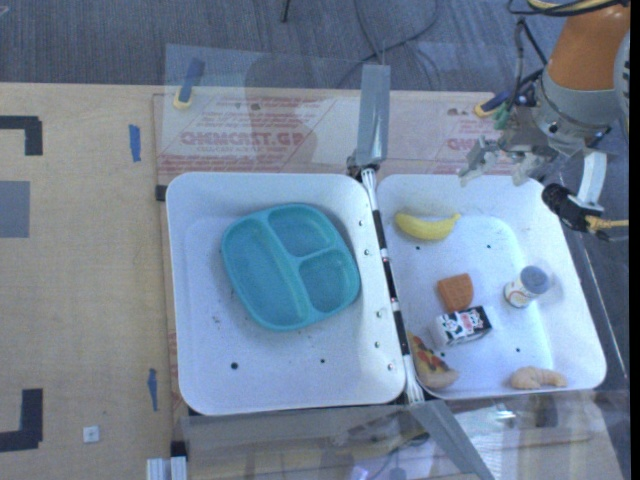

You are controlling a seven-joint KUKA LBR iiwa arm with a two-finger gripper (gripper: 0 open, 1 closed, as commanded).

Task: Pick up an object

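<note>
— Left bin [200, 368]?
— Holds a teal divided plate [291, 265], lying flat near the middle.

— Right bin [572, 268]?
— Holds a banana [427, 225] near the far rim; an orange block [455, 291] and a small black-and-white carton [465, 325] just beside each other; a pastry [434, 365] at the near left corner; a small cup [526, 285] further right; a tan piece [537, 377] at the near rim.

— Gripper [505, 156]?
— Hovers over the far rim of the right bin, well apart from the banana. Fingers: cannot tell whether apart or together.

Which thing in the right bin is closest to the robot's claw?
The yellow banana. It lies at the bin's far edge, just below the gripper, while the orange block, the small can and the carton sit farther down.
</note>
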